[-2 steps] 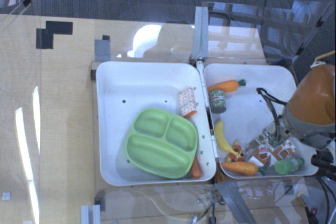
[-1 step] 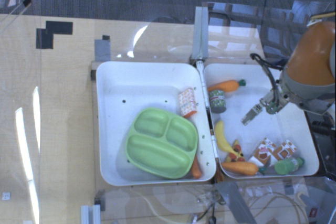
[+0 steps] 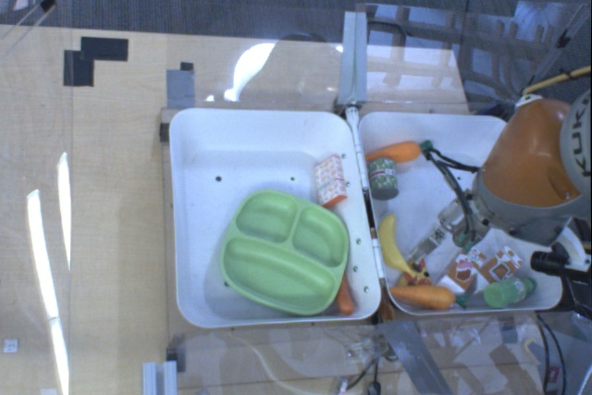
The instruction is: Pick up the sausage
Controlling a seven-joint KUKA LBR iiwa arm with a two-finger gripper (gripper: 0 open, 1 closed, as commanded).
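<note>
- Nearest me, at the 6 o'clock rim of the right bin (image 3: pixel 546 301), lies a plump orange carrot-like piece (image 3: pixel 424 296), lengthwise along the wall.
- At 3 o'clock from it I see small printed cartons (image 3: pixel 486 268) and a green item (image 3: pixel 507 293) just beside them, too small for me to name.
- My gripper (image 3: pixel 424 265) hangs low over the right bin, just above the orange piece and just beside the lower end of the banana (image 3: pixel 393 245). I cannot tell how far it is open or whether it has hold of anything.
- The arm (image 3: pixel 532 157) comes in from 3 o'clock, its orange band over the bin's right side.
- Toward 12 o'clock in that bin lie a carrot (image 3: pixel 398 152) with a green top and, just below it, a small can (image 3: pixel 383 179).
- The left bin (image 3: pixel 213 143) bears a green divided plate (image 3: pixel 285 252) toward 5 o'clock, with a small packet (image 3: pixel 330 180) at the plate's 1 o'clock, against the dividing wall.
- The sausage (image 3: pixel 345 299), as I read the thin reddish stick, is in the left bin at the plate's 4 o'clock edge, partly hidden under it and apart from the gripper.
</note>
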